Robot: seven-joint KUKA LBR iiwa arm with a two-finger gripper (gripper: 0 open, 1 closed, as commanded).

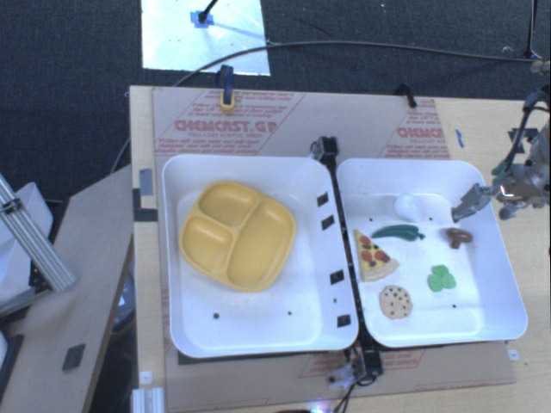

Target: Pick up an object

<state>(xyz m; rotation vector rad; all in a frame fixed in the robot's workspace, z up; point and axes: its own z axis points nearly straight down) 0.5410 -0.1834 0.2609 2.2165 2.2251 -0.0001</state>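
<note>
The right bin (495, 312) holds a pizza slice (374, 255), a dark green pepper (399, 231), a brown mushroom-like piece (458, 237), a green leafy piece (442, 278), a speckled cookie (395, 301) and a white object (409, 206) near its back. My gripper (475, 201) hangs at the bin's right back side, just above and right of the brown piece. Nothing shows between its fingers.
The left bin (185, 317) holds a yellow divided plate (238, 234). A black divider with clips (344, 256) runs between the two bins. Both bins rest on a cardboard sheet (284, 119) on the wooden bench.
</note>
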